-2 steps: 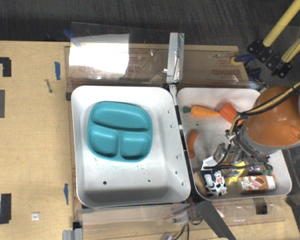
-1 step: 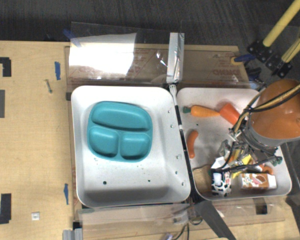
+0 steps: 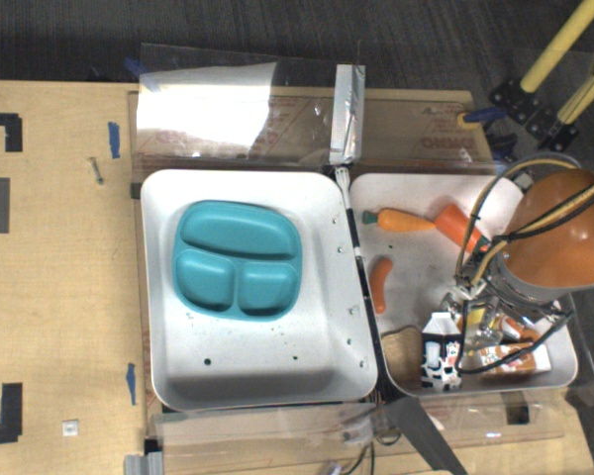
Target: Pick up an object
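Camera view: the worktop (image 3: 49,265) carries two shallow white bins side by side. The left bin (image 3: 317,295) contains a teal divided plate (image 3: 240,257). The right bin (image 3: 406,206) contains the candidate objects: a carrot (image 3: 414,222) lying across the far side, a small orange sausage-shaped piece (image 3: 380,283) just beside the dividing wall, a brown item (image 3: 404,352) at the near left corner, and a flat orange-and-white packet (image 3: 520,361) near the front rim, partly covered by the arm. The arm's orange band (image 3: 564,231) stands above the right half of this bin, with the wrist pointing downward and cables looping over it. The claw (image 3: 445,349) is low in the near part of the bin, between the brown item and the packet. Its open or closed state cannot be determined, because the wrist hardware and cabling mask the tip; no object can be confirmed as held. Judged step: descent or closure on an object near the front of the right bin. For a sound grasp, centre the claw over a single item, keep clear of the bin wall and the neighbouring packet, close fully before lifting, and lift vertically. Risk: the crowded near corner may cause a glancing contact or an empty closure.
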`<move>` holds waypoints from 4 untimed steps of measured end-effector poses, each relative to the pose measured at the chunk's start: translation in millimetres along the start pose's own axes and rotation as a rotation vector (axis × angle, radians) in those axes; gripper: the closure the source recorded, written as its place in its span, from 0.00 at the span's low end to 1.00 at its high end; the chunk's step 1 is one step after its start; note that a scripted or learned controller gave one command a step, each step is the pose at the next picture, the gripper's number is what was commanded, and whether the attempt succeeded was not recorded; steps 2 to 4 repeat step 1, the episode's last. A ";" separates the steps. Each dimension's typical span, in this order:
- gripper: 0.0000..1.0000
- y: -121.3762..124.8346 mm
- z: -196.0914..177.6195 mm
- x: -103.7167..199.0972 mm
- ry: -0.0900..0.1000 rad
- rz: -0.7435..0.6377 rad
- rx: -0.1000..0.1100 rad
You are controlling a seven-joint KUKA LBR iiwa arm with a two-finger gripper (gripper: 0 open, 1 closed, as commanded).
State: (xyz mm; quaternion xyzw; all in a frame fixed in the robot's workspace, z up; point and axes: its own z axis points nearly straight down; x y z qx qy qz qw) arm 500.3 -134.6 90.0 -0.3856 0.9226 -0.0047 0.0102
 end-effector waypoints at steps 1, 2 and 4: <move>1.00 9.7 -180.5 -46.6 0.007 0.067 -0.007; 1.00 9.7 -180.5 -46.6 0.007 0.067 -0.007; 1.00 9.7 -180.5 -46.6 0.007 0.067 -0.007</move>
